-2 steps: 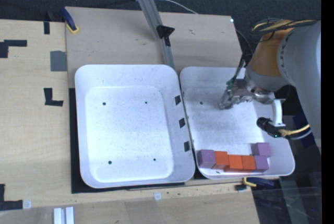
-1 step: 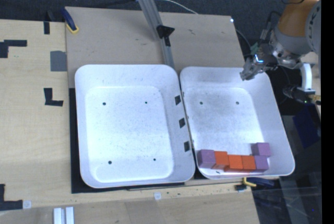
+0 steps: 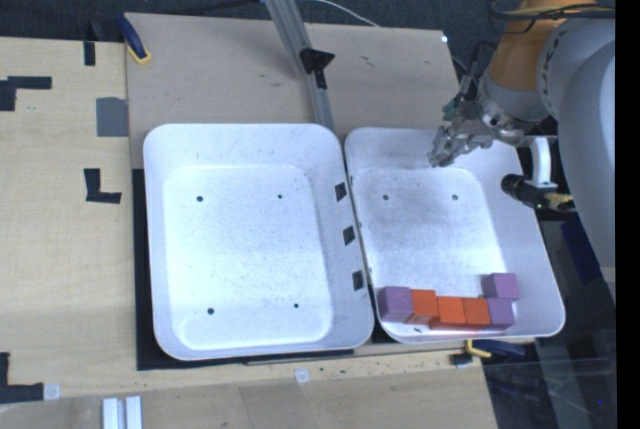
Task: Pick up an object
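Gripper [image 3: 443, 153] hangs over the far rim of the right bin [image 3: 520, 217]; jaw state cannot be told. Blocks [image 3: 450, 305], purple and orange, lie in a row along the near wall, well apart from it, long axis running left-right.

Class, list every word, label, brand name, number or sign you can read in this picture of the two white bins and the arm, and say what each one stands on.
None: no readable word, number, brand or sign.
Black tape pieces on the bench: plain shapes, not letters.
Purple blocks and orange blocks in the right bin: plain faces.
Left bin: dark dots only.
Arm and gripper: any marking too small and blurred to read.
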Motion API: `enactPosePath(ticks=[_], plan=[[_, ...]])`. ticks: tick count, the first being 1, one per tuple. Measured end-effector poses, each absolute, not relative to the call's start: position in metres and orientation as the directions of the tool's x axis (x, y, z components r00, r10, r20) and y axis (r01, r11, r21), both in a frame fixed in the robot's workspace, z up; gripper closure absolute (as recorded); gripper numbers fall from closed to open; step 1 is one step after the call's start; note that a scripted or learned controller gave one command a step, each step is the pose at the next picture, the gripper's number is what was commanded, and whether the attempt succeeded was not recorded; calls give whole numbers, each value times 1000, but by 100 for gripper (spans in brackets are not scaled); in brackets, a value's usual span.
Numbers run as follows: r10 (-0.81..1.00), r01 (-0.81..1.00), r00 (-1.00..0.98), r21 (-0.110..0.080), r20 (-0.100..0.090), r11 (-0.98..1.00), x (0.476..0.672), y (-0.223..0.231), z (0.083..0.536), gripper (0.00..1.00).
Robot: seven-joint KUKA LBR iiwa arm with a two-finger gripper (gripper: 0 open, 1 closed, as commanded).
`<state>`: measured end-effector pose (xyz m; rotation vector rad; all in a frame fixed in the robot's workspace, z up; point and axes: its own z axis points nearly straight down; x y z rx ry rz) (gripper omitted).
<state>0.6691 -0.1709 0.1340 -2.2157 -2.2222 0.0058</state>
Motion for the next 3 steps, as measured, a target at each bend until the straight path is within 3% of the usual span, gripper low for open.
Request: enactPosePath(ticks=[1,2,3], plan=[[1000,1000,-3,-8,-1,3,680,-132,89,100],[1000,1000,-2,-6,0,2,681,-133,91,0],[1000,1000,3,1,-3,-3,655,-186,132,0]])
